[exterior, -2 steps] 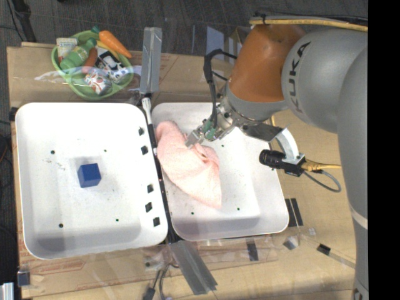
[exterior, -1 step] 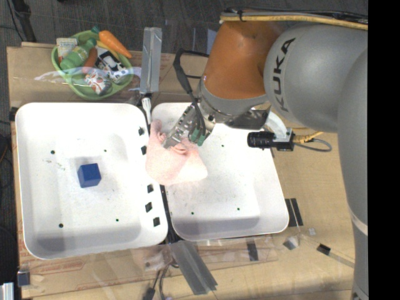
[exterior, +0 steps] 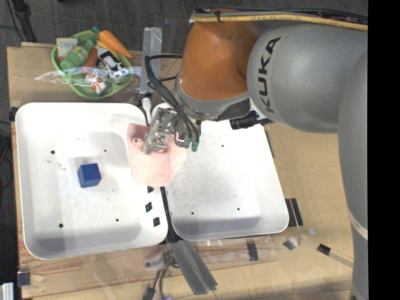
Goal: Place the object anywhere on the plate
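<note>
The pink plate (exterior: 156, 161) lies across the seam between the two bins, mid-frame, with the tool (exterior: 157, 136) above it; how wide it stands I cannot tell. The blue cube (exterior: 89, 174) sits well apart in the left bin (exterior: 37, 130). A descent here may push the plate. The green bowl (exterior: 94, 58), upper left, holds toys.

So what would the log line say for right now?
gripper over pink plate, at the bins' seam | grip: cannot tell | blue cube in left bin, off plate
</note>
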Robot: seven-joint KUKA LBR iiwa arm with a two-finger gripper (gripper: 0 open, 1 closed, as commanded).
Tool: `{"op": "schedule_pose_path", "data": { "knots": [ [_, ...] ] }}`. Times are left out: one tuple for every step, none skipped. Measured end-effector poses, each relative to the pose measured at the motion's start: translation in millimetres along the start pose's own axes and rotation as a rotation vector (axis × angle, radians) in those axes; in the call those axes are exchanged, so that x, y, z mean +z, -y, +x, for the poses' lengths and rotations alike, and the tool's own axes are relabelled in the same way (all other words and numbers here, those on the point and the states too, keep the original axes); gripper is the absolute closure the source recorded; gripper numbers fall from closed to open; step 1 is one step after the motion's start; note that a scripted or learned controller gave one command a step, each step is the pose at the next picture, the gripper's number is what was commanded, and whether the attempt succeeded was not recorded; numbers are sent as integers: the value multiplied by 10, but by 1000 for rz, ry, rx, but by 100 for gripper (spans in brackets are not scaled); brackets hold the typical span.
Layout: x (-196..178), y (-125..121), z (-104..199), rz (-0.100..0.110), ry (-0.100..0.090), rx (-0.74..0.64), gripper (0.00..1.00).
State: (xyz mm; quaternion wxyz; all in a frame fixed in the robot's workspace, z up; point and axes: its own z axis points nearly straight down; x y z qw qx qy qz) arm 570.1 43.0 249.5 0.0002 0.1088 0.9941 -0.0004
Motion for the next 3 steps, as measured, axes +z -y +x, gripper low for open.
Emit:
{"op": "schedule_pose_path", "data": {
  "knots": [
    [-12,-481,105,-1,2,-219,100],
    [117,-987,129,0,0,-224,100],
    [113,-986,127,-1,1,-223,0]
  ]
}}
